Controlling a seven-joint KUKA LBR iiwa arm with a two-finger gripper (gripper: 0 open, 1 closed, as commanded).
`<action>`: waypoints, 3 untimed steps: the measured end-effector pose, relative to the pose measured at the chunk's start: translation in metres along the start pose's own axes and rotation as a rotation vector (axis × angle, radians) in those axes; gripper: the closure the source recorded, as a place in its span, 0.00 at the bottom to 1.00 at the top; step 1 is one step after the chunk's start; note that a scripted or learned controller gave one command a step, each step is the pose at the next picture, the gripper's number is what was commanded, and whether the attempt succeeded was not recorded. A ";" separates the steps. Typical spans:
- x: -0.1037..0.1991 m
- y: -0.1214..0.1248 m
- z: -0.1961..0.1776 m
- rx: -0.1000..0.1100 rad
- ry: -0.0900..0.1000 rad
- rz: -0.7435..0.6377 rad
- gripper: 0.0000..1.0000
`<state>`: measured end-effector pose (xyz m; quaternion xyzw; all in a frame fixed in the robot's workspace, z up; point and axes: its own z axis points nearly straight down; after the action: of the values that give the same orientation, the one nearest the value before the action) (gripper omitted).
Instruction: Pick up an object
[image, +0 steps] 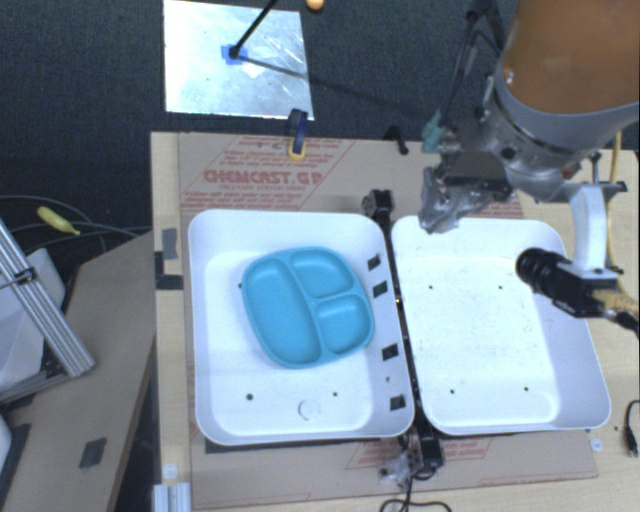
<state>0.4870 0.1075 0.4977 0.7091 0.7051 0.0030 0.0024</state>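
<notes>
Camera view shows a blue divided plate (305, 307) lying flat in the left bin (222, 410), slightly toward its back. The gripper (440, 215) hangs over the back left corner of the right bin (575, 400), well apart from the plate; nothing sits between its fingers, though whether they are spread or closed cannot be told.

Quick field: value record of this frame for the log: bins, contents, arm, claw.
left bin: holds a blue divided plate, three compartments, lying flat near the bin's middle
small item: a pale round disc on the left bin's floor, near its front edge
right bin: white floor with fine dark specks
arm: enters from the upper right, orange band above the wrist
claw: over the right bin's back left corner, near the divider between bins
claw contents: nothing visible between the fingers
bench: brown board under both bins
</notes>
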 end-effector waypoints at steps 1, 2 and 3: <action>0.062 -0.002 0.052 0.010 0.000 -0.014 1.00; 0.004 0.000 0.004 0.000 0.000 -0.001 1.00; 0.058 -0.002 0.040 0.009 0.000 -0.013 1.00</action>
<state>0.4861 0.1655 0.4580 0.7044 0.7099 -0.0001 -0.0006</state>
